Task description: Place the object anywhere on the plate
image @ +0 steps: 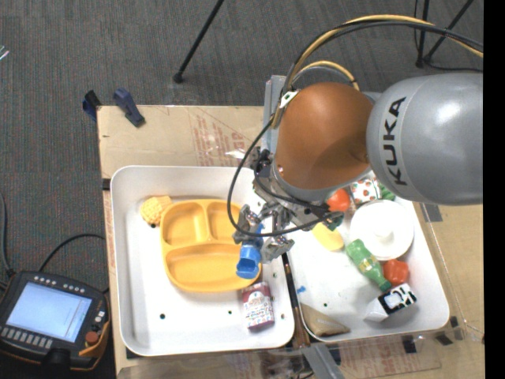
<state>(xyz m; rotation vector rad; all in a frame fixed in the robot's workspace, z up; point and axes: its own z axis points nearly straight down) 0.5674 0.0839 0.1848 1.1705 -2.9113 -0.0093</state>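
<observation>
Plate [193, 243]: yellow, three compartments, landmark for this entry.
Cup [248, 262]: small, blue, at the plate's right rim, hanging over its lower right edge, tilted. Judged light, rigid plastic, smooth (may slip); best taken across the wall near the mouth.
Gripper [254, 239]: directly above the cup, fingers apparently clenched on its upper part.
Corn [155, 208]: touching the plate's upper left corner.
Can [257, 306]: below the plate's lower right corner.
Bowl [382, 229]: well right of the plate, in the other bin.
</observation>
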